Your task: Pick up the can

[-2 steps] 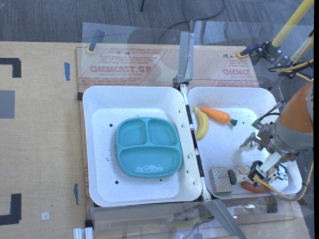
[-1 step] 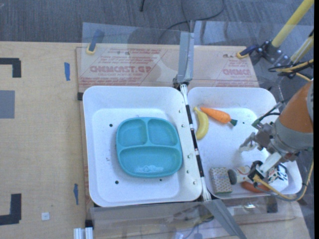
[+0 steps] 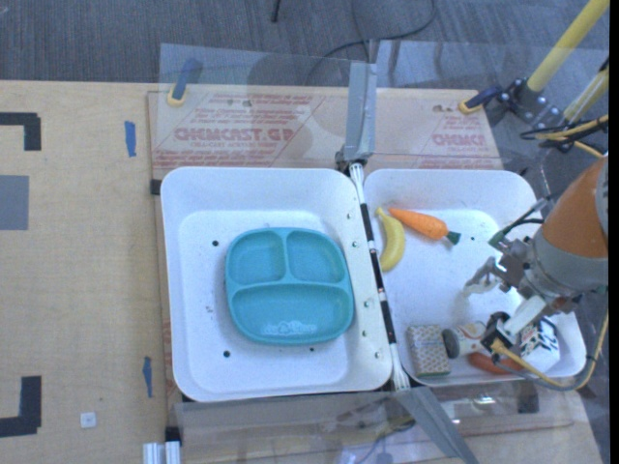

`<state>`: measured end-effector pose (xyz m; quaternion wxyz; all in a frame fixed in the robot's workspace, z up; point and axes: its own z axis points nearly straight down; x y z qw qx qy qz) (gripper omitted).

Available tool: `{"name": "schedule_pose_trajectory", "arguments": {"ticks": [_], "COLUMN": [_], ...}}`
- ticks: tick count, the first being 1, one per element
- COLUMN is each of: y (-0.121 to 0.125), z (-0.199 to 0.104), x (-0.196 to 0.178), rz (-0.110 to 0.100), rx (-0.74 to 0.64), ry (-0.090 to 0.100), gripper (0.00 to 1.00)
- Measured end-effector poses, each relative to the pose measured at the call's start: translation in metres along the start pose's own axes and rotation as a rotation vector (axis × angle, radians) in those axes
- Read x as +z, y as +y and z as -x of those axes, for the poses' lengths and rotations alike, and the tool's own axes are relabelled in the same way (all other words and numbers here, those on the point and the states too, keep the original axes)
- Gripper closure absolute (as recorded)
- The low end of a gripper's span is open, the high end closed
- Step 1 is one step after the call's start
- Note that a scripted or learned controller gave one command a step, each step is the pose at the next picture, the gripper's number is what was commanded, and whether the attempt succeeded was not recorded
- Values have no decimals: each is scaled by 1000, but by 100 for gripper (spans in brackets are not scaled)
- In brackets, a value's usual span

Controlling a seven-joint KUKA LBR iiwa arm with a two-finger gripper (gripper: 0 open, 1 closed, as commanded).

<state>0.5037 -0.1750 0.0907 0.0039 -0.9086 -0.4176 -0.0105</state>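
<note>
The bench (image 3: pixel 77 259) carries two white bins side by side, backed by sheets (image 3: pixel 237 133) printed "CHEMCAST GP": the left bin (image 3: pixel 184 259) holds a teal divided plate (image 3: pixel 288 286) with bare floor all round, the right bin (image 3: pixel 503 187) a banana (image 3: pixel 392 242) and a carrot (image 3: pixel 421 223) close together near its far left corner. Along that bin's near edge lie a speckled tan pad (image 3: pixel 428 348), a small dark lump (image 3: pixel 451 341), a red-orange piece (image 3: pixel 486 362) and a white-and-blue object (image 3: pixel 545 341); which is the can I cannot tell. The hand (image 3: pixel 491 276) hangs over the bin's open middle, toward its right edge; released or clenched, I cannot tell.
</note>
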Motion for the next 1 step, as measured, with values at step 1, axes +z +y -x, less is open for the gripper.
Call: {"name": "schedule_pose_trajectory", "arguments": {"ticks": [1], "y": [0], "z": [0], "x": [0], "rz": [0], "rx": [0], "ry": [0], "gripper": [0]}}
